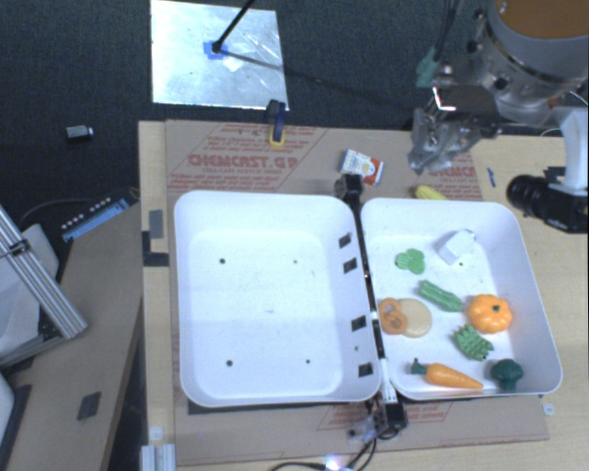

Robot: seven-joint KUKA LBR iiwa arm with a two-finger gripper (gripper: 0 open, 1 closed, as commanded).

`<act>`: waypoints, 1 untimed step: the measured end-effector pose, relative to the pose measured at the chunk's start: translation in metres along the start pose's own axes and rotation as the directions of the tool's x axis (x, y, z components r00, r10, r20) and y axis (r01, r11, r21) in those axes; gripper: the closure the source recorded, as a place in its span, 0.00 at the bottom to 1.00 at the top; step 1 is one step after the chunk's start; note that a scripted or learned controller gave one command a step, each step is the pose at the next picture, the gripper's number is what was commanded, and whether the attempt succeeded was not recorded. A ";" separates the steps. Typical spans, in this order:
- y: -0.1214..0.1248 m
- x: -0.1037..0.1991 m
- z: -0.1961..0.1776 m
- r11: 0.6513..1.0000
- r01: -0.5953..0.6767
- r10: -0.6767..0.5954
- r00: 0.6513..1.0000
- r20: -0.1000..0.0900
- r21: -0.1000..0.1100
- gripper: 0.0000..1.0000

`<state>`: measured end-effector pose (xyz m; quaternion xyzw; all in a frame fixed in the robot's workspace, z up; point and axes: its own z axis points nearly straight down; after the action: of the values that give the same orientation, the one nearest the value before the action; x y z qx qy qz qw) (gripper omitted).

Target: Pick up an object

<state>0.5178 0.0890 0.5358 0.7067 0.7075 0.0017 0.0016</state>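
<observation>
Objects: toy foods are lying in the right bin (528, 267) — a pumpkin (489, 313), carrot (447, 375), broccoli (505, 372), white block (455, 246).
Gripper: the gripper (433, 147) is hovering above that bin's far rim, carrying nothing visible; whether it is apart or together cannot be told.
Progress: nothing is being lifted; descent, grasp and lift are all remaining.
Left bin (258, 294): sitting beside it.

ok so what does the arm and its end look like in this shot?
The arm is bulky and rounded, light grey metal, with an orange band at the top of the view. Below it the gripper is a darker grey, boxy block with a small teal part on its side. A thin dark cable runs up beside it.
</observation>
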 end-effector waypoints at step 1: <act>0.116 -0.064 0.002 1.000 -0.005 0.005 1.000 0.003 -0.003 1.00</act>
<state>0.6341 0.0249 0.5347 0.7085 0.7057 0.0019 0.0036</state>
